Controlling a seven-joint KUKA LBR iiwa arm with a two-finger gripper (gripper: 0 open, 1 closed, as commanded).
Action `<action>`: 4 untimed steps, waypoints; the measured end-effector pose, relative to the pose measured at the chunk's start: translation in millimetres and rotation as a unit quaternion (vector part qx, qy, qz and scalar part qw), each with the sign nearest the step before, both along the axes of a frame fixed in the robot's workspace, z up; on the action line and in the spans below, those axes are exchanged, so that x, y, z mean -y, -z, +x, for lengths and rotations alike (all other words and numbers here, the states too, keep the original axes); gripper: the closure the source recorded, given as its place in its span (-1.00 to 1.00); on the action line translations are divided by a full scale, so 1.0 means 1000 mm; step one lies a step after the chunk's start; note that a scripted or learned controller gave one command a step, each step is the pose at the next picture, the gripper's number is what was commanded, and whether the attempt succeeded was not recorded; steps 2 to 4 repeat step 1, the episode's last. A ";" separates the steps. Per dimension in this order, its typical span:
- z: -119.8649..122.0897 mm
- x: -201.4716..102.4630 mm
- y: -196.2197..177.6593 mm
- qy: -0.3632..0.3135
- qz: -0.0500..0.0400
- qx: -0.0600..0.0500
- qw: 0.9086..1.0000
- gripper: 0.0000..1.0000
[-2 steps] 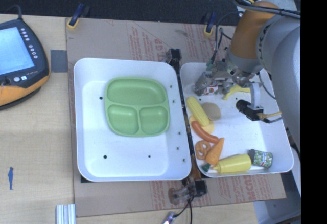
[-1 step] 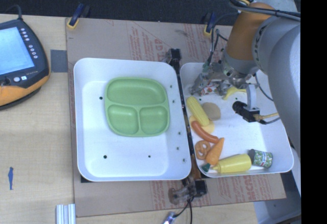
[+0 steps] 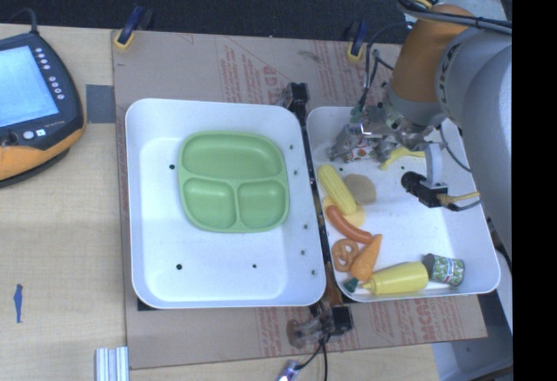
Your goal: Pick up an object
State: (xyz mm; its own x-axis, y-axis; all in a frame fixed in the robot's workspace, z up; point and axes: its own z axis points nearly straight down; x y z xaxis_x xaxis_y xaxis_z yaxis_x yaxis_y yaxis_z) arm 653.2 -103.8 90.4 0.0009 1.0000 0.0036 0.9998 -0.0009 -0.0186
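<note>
Partly masked by the arm's bulk, the gripper [image 3: 364, 143] hangs over the right bin [image 3: 474, 236]; its grasp can't be told. Nearby lie a knobbly plastic corn cob [image 3: 337, 189] and 1 smooth carrot [image 3: 366, 256].

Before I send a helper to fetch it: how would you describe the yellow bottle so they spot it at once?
Look at the right bin of the two white ones, then along its near edge. The yellow bottle lies there on its side, next to an orange carrot. Unlike the corn cob farther back, it is smooth and ends in a green cap.
</note>
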 end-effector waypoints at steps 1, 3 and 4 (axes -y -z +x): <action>0.000 -0.004 0.000 0.000 0.000 0.000 1.000 -1.00; 0.000 -0.004 0.000 0.000 0.000 0.000 1.000 -1.00; 0.000 -0.004 0.000 0.000 0.000 0.000 1.000 -1.00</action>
